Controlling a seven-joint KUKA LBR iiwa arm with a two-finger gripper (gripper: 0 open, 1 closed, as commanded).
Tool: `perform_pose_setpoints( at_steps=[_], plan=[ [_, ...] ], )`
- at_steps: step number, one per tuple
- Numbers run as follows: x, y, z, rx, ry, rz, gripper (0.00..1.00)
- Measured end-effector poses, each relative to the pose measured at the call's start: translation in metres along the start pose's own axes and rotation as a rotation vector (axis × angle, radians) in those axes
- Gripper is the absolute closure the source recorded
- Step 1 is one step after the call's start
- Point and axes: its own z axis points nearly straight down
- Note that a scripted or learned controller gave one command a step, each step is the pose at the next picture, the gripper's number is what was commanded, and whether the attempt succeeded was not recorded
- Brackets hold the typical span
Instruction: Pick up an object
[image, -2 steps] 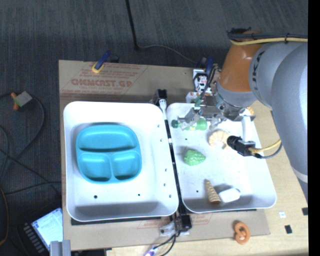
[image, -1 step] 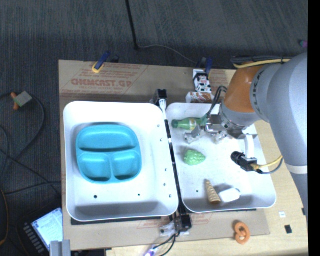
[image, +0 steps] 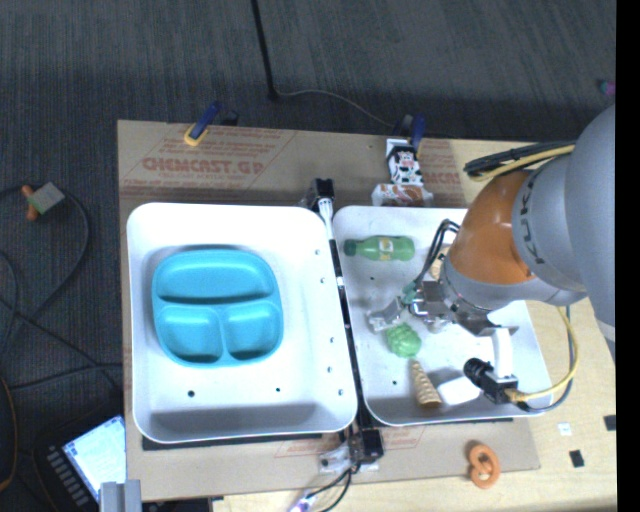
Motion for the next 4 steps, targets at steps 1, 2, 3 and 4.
perform_pose_setpoints(
  at_steps=[1,2,3,4],
  plan=[
    [-0.001,0.0,-0.01,-0.001,-0.002,0.001,1.0],
    [0.068,-0.045,-0.097,0.007,0.004,-0.003,1.0],
    [0.068,-0.045,-0.106,0.01,0.003,-0.002,1.0],
    [0.03,0.067,-0.13,0.006,0.001,-0.001,1.0]
  ],
)
